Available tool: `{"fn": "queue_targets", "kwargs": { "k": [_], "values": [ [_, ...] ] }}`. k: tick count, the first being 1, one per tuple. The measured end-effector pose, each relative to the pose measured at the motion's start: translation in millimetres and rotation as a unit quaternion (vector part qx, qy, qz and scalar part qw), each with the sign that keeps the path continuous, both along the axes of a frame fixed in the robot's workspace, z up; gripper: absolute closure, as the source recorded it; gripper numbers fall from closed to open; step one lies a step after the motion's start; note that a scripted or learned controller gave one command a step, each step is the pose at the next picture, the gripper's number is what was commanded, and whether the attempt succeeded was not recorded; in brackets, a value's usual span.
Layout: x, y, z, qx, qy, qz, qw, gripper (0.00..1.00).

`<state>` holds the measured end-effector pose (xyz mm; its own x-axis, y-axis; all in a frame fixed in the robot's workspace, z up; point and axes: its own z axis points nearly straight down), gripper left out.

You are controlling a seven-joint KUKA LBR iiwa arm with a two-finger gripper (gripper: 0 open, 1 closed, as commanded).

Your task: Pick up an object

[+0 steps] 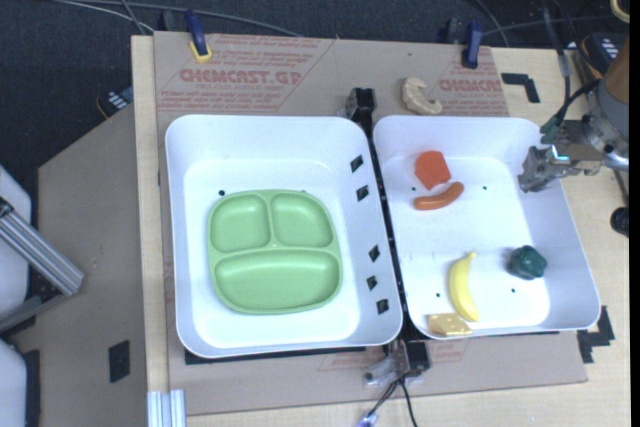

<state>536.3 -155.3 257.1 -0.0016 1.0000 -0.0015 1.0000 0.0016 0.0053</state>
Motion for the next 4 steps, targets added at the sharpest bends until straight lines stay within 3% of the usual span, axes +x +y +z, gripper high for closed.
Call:
{"fn": "queue_targets", "kwargs": {
  "k": [4],
  "values": [
    [22,230,-41,0.0012,0.003,0.002,1.0000,1.00]
  ]
}}
